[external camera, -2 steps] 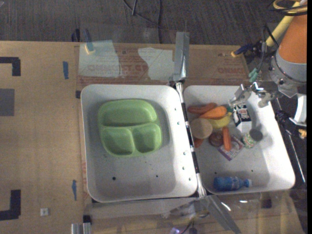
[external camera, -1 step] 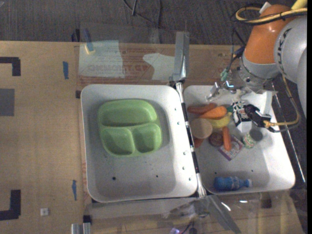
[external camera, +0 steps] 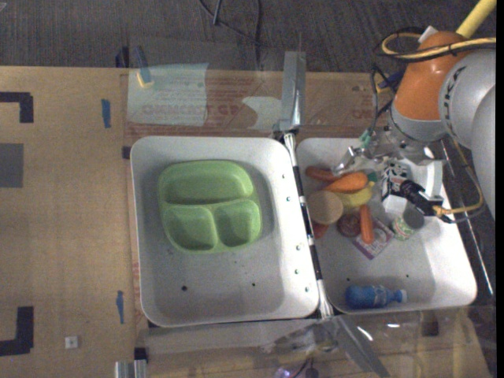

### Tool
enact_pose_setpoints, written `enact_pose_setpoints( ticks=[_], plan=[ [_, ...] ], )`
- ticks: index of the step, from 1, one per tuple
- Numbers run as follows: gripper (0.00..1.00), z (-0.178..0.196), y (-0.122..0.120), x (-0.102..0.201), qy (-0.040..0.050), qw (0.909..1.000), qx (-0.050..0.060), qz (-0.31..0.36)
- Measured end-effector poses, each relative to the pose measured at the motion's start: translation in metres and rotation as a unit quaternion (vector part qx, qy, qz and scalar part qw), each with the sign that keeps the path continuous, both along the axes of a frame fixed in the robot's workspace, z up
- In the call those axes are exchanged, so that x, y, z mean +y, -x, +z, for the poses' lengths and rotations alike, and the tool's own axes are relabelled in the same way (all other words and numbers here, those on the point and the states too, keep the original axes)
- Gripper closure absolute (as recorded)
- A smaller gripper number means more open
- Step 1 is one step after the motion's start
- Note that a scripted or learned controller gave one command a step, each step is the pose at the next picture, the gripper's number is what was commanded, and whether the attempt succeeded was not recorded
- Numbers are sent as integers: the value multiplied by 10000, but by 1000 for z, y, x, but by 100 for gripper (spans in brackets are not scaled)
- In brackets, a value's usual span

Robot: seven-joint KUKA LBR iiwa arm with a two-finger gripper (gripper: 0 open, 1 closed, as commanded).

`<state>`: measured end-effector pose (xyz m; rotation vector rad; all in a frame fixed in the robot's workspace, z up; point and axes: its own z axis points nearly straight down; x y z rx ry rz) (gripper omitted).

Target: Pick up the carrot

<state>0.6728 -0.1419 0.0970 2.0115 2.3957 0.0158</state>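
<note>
A blue bottle (external camera: 375, 295) lies at the right bin's (external camera: 441, 278) near edge. The carrot (external camera: 347, 183) rests unlifted among clutter, the gripper (external camera: 383, 164) apparently just beside it; its grip I cannot tell.

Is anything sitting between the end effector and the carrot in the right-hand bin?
Nothing visible does. The end effector hangs right beside the carrot, at its upper right. The carrot lies on top of the toy pile, with a tan round piece below it.
</note>
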Motion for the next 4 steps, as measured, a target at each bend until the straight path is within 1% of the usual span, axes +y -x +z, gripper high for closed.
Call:
enact_pose_setpoints(
  ticks=[1, 2, 3, 4],
  plan=[
    [0, -11, 32, 15, 2, 9973, 72, 729],
    [0, -11, 32, 15, 2, 9973, 72, 729],
    [100, 1, 30, 13, 5, 9975, 43, 711],
    [100, 89, 111, 79, 1, 9960, 74, 892]
  ],
)
